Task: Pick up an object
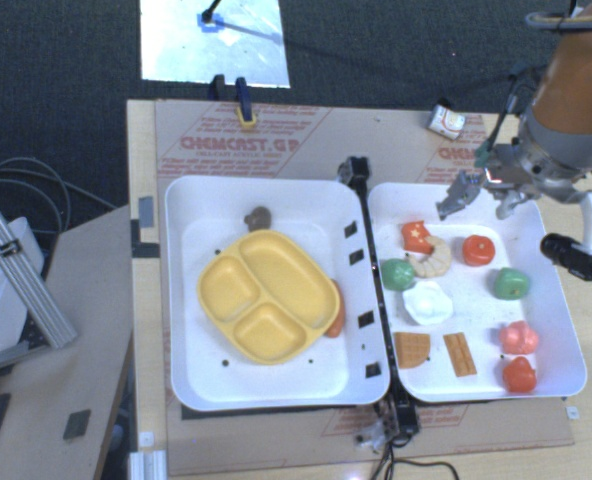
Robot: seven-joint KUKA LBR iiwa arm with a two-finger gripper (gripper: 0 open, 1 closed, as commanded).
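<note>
**Choosing a clean target in the crowded right bin**

Since the task names no particular item, the sensible choice is whichever toy food stands freest, and the red tomato-like piece (478,249) near the upper middle of the right bin (572,368) looks the best candidate: bare white floor surrounds it on all sides. The gripper (481,194) hangs above the bin's far rim, just up and beside that piece, its fingers spread wide with nothing between them. A short move toward the camera and a straight descent would likely put one finger on each side of the tomato.

The neighbours to its left are less inviting. A red piece (414,235), a pale shrimp-like curl (436,258) and a green piece (397,273) lie touching or nearly so, and fingers coming down there could land on top of one or shove the lot. The white bowl-shaped piece (428,303) sits just below that cluster. The green pepper-like piece (511,284) stands fairly free too, as a second option. Along the near side lie two flat brown crackers (412,349), probably too thin to pinch, and a pink piece (519,337) touching a red one (519,373).

The left bin (191,368) holds a yellow divided tray (266,294) and a small brown object (258,218), well apart from the arm.
</note>
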